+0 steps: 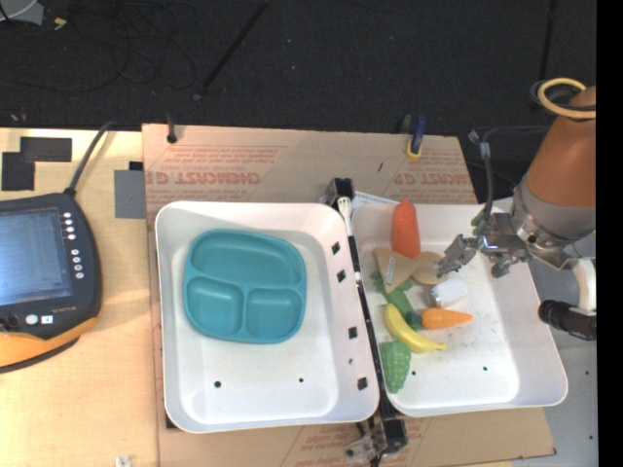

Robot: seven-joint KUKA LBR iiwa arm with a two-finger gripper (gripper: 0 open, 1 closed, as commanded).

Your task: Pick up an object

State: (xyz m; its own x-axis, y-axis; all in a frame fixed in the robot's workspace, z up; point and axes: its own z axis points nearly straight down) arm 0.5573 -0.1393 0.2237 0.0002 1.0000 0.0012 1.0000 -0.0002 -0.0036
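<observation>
Fingers (456,257) spread apart, with nothing pinched between them, on the gripper (477,256) hanging low over the right bin (545,387), near its far-right part. Nearest candidate: a white block (450,288), just below and slightly left of the tips, apart from them, not between them. Crowded all round: tan disc (423,270) beside the block, carrot (446,317) just under it, banana (409,331) and a green piece (401,300) further left, red-orange cylinder (405,227) toward the bin's far side. Likely trouble: closing from this spot and catching only air, given the offset. Also possible: coming down askew and nudging the block against the carrot or disc, or trapping two things at once and dropping both on the lift. Small smooth block, probably easy to squirt out of an off-centre pinch. Teal plate (245,285) in the left bin (195,387), well apart, no concern.
</observation>
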